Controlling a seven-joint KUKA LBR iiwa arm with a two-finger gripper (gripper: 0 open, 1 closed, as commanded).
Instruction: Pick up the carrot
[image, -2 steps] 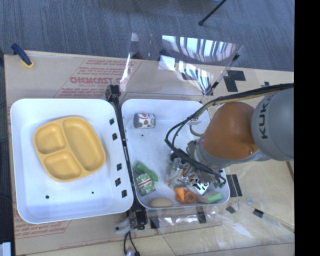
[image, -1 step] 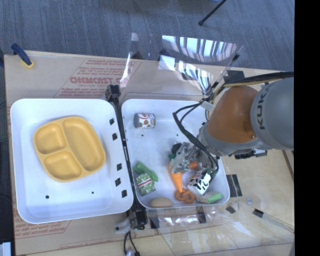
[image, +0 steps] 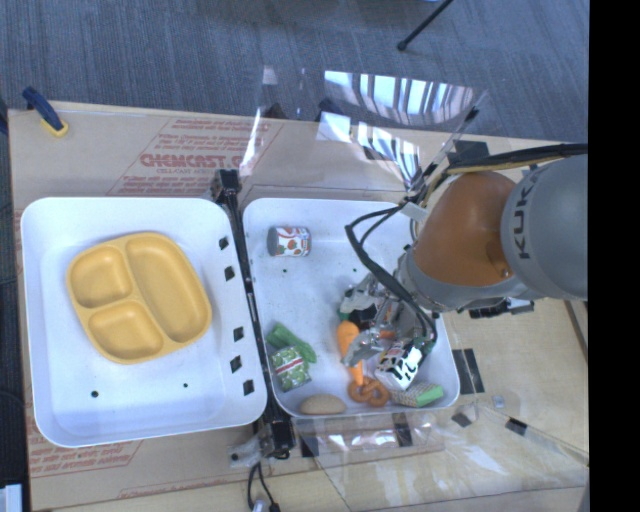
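Arm reaches in from the right, wrist low over the right bin (image: 300, 215). Gripper (image: 378, 335) sits down among the clutter at the bin's lower right; cables and wrist body mask the tips, so I cannot tell how the fingers stand, or whether anything sits between them. Carrot (image: 346, 338) lies in the right bin, just left of the gripper, touching or nearly touching it, long axis roughly up-down in the view. Judged step: the close approach or grasp attempt, carrot not yet lifted. Next move likely calls for centring on the carrot, closing across its narrow width, then rising straight. Neighbours are tight: pretzel (image: 368, 391) just below the carrot, black-and-white item (image: 402, 366) under the gripper's lower right, green piece (image: 430, 395) by the bin's near-right corner, tan oval (image: 322, 404) against the near wall. Green packet (image: 291, 364) and green leaf (image: 290, 342) lie to the left, near the divider. Can (image: 289, 241) lies on its side toward the far wall, well apart. Open floor shows in the bin's upper middle, between can and carrot; best room for any sideways shift. Near and right walls crowd the gripper. Left bin (image: 40, 300) holds a yellow tray (image: 137, 295), well clear of the work.
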